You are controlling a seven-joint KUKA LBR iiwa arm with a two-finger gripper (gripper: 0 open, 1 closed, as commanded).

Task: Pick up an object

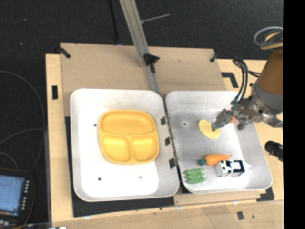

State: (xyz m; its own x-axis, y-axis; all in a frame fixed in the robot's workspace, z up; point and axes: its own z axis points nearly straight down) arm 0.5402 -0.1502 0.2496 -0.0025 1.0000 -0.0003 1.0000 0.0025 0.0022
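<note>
The right bin (248,142) holds a flat yellow piece (209,130), an orange carrot (217,159), a black-and-white box (231,167) and a green pod-like toy (194,176). My gripper (231,122) hangs over the upper right part of this bin, just right of the yellow piece. Its fingers stand apart, so it is open with nothing between them. The left fingertip (221,121) is close to the yellow piece's upper right edge; whether it touches it I cannot tell.
A yellow divided plate (128,136) lies in the left bin (86,175). A slanted metal pole (138,37) rises behind the bins. The bins' shared walls (167,137) run down the middle.
</note>
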